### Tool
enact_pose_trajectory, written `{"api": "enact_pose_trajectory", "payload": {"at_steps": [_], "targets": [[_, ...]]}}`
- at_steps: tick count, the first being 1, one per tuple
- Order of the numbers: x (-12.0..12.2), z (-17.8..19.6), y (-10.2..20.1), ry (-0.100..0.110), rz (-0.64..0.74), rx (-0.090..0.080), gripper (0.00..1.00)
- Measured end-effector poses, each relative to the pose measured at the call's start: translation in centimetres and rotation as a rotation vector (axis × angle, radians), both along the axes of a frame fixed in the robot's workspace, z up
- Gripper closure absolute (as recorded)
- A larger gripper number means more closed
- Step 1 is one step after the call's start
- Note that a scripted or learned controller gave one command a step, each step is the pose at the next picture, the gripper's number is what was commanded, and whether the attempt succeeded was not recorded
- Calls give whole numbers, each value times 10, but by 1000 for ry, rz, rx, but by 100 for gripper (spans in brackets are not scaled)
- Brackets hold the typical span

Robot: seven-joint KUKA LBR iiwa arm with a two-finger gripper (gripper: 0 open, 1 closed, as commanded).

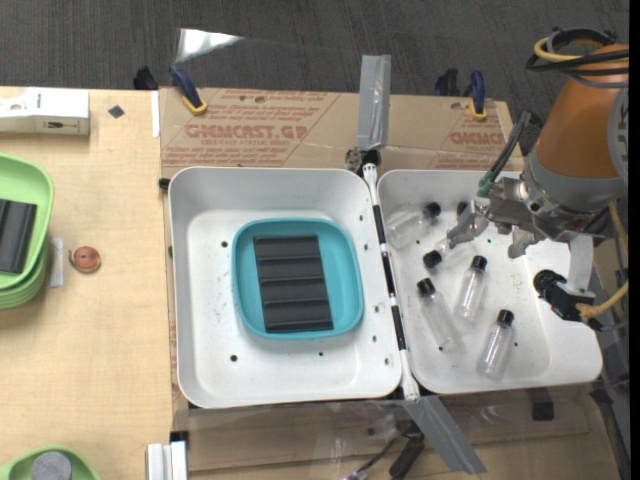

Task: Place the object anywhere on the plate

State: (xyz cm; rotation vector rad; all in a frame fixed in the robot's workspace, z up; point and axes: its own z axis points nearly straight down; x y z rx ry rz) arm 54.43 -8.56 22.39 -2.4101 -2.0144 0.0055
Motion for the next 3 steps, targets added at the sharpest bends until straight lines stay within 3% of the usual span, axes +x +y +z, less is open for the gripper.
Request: {"api": "enact_pose_trajectory", "payload": {"at_steps": [1, 2, 3], "targets": [[49, 59, -55, -2, 173, 0, 0], [95, 143, -114, -2, 70, 0, 0], [115, 217, -133, -2, 65, 0, 0]]}}
